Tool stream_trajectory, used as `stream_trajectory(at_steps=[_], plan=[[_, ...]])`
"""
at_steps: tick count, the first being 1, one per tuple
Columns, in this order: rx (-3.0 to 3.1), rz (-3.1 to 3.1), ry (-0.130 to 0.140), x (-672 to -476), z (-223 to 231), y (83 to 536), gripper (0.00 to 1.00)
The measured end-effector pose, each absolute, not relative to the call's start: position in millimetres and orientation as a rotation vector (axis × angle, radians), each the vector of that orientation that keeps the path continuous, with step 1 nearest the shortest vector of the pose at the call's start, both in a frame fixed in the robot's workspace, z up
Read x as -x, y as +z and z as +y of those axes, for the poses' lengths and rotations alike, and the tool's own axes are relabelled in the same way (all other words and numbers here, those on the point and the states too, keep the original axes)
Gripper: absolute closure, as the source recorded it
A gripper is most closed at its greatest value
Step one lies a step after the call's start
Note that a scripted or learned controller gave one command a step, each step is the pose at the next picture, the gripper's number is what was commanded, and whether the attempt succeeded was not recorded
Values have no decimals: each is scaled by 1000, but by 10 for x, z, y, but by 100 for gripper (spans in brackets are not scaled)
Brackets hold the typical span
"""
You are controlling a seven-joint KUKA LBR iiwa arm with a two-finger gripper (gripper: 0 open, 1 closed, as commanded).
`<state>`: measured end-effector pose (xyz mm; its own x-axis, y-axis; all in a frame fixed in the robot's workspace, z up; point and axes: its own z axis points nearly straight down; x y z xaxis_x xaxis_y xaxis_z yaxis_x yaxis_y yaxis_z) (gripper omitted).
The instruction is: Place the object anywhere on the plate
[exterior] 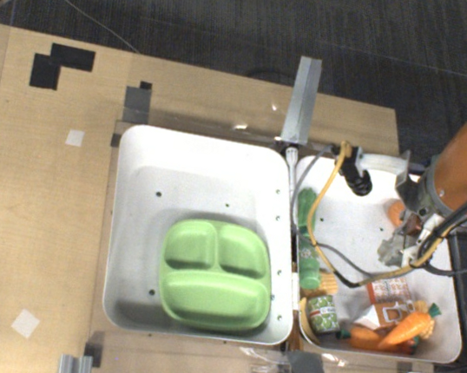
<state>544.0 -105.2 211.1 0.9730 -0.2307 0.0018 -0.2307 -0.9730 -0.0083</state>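
Observation:
The green divided plate (216,273) lies in the left bin (144,167), toward its front. My gripper (406,246) hangs over the right bin (359,223), near its right wall, well right of the plate. In that bin, a red-and-white packet (389,298) and an orange carrot (410,328) lie just in front of the gripper. A green bottle (305,208), a green-and-yellow corn piece (311,269) and a small dark jar (321,315) lie along the bin's left wall. I see nothing held in the gripper.
A yellow cable (327,187) and a black cable (346,262) cross the right bin. A small orange item (395,212) sits behind the gripper. A ridge (290,225) divides the two bins. The wooden bench (26,219) extends left.

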Motion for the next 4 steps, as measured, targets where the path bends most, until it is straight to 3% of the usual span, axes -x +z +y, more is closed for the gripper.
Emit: stream_trajectory(at_steps=[1, 2, 3, 4], plan=[[3120, 322, -4, -5905, -783, 1976, 100], [3122, 365, -7, -5076, -1426, 2312, 100], [3120, 322, 7, -5020, -1197, 974, 100], [3123, 308, -5, -5467, -933, 1245, 100]])
